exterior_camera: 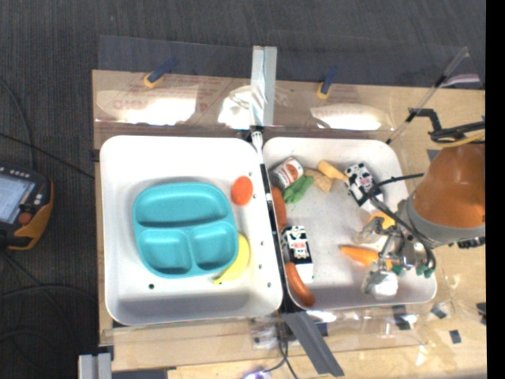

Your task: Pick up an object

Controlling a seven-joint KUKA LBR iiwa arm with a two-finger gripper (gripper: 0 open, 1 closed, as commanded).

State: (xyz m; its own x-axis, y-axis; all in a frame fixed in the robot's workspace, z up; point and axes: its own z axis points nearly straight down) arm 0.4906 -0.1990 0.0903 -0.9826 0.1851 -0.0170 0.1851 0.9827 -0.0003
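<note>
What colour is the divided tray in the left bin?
Teal divided tray, seen in the camera view.

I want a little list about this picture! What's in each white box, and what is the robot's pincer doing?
left bin: teal divided tray, small orange ball, banana tucked at the tray's corner
right bin: long sausage along the left wall, two cow-patterned cartons, green veggie, small can, carrot
pincer: low over the right bin's right side, next to the carrot
holding something: cannot tell
arm: reaching in from the right, orange band showing
</note>
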